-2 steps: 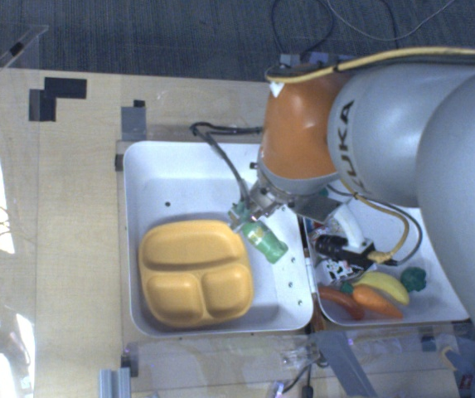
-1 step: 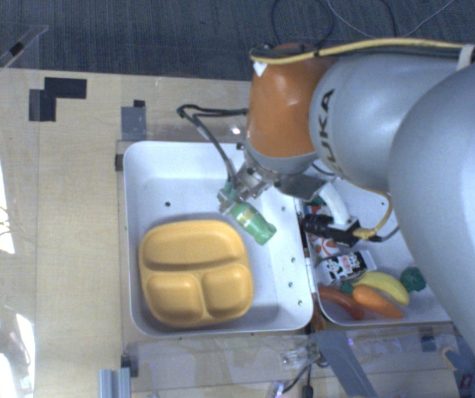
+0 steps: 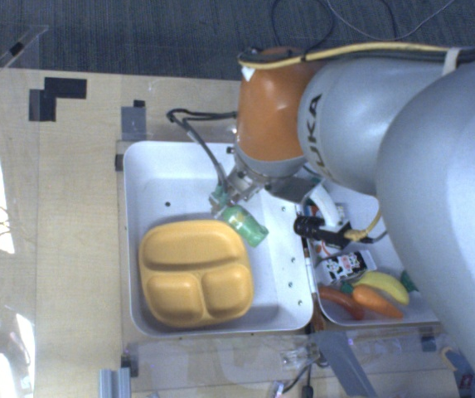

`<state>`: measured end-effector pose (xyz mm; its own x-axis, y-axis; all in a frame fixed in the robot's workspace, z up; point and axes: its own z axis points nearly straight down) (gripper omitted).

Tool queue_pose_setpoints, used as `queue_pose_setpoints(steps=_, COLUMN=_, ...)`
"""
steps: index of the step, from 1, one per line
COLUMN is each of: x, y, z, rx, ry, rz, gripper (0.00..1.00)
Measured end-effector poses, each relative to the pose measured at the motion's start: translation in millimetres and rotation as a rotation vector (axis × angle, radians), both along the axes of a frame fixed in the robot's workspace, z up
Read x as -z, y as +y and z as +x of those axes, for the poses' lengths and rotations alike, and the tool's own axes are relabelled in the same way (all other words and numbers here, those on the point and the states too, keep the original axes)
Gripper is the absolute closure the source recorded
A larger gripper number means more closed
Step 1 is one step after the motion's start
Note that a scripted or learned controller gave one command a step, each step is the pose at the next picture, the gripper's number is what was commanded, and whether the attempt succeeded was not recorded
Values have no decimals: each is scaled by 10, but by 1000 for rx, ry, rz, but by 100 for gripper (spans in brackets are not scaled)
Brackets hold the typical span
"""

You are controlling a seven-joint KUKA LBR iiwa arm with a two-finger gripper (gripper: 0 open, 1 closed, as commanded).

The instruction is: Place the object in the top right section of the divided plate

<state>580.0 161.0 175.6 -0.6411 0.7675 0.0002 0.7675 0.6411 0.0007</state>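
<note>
Hanging over the left white bin [image 3: 158, 181], the gripper [image 3: 230, 191] sits at the end of the grey arm, just below the orange band [image 3: 270, 106]. Straight beneath it, and running away from it toward the near right, lies a green translucent bottle-like object [image 3: 247, 227], tilted on a slant. Its upper end is tucked under the gripper. Whether the gripper is clamped on it or only poised above it cannot be told, since the wrist hides the contact.

Just beside the gripper on its near left side sits the yellow divided plate [image 3: 194, 255], flat on the bin floor. It has one long section on the side facing the gripper and two smaller sections on the side away from it. The green object's lower end meets the plate's corner closest to the gripper, at the right end of the long section. It overlaps the rim there, and I cannot tell if it rests on the rim or hangs above it. All three sections are bare.

A black cable [image 3: 200, 139] loops over the bin's far wall and runs in to the gripper from its far left.

To the gripper's right, well apart, the right white bin [image 3: 370, 322] holds a banana [image 3: 384, 285] and a carrot [image 3: 376, 301] touching each other, with a small printed card [image 3: 346, 264] just beside them on the gripper's side.

Far off to the gripper's left, on the pale wooden bench [image 3: 55, 264], there is a black L-shaped mark [image 3: 55, 96].
</note>
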Motion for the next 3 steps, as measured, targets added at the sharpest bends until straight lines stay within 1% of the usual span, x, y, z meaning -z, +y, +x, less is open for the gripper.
queue_pose_setpoints(steps=1, x=62, y=361, z=-23, rx=-307, ry=-2, rz=1, gripper=100)
queue_pose_setpoints(steps=2, x=613, y=747, z=488, rx=-516, ry=-7, rz=1, gripper=100)
queue_pose_setpoints(steps=3, x=609, y=744, z=494, rx=-515, ry=-9, rz=1, gripper=0)
